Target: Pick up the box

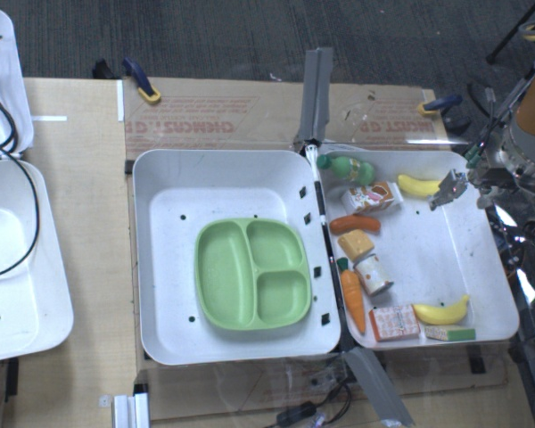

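Observation:
A flat red and white box [395,322] lies near the front edge of the right bin [446,248], between a carrot [353,299] and a banana [443,310]. A smaller white and green box [450,333] sits just right of it, under the banana. A red and white carton [372,198] lies at the bin's back. My gripper [448,189] hangs over the bin's back right part, just right of a second banana [418,185] and far from the boxes. Nothing shows in its grip.
The right bin also holds a green bottle [349,168], a sausage [355,224], a yellow block [355,244] and a small can [373,275] along its left side. A green divided plate [254,273] lies in the left bin [160,239]. Bare floor spans the right bin's middle.

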You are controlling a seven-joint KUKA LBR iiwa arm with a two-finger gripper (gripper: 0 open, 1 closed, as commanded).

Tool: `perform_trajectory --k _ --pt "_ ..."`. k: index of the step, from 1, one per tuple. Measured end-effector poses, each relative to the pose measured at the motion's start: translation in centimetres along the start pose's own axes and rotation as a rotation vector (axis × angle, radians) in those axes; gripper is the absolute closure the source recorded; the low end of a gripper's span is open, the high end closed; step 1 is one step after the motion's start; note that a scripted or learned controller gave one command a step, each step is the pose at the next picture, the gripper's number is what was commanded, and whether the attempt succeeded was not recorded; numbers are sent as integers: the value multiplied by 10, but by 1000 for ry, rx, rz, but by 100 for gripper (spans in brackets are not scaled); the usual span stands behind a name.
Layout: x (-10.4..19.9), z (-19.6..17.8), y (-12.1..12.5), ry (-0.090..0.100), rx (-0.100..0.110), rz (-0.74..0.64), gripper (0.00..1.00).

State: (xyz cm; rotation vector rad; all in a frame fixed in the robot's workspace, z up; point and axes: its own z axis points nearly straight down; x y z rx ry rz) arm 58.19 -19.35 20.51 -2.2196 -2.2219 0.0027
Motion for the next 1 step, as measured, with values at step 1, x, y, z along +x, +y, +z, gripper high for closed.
perform_trajectory --k 1 --pt "60 105 -38 1 1 -49 0"
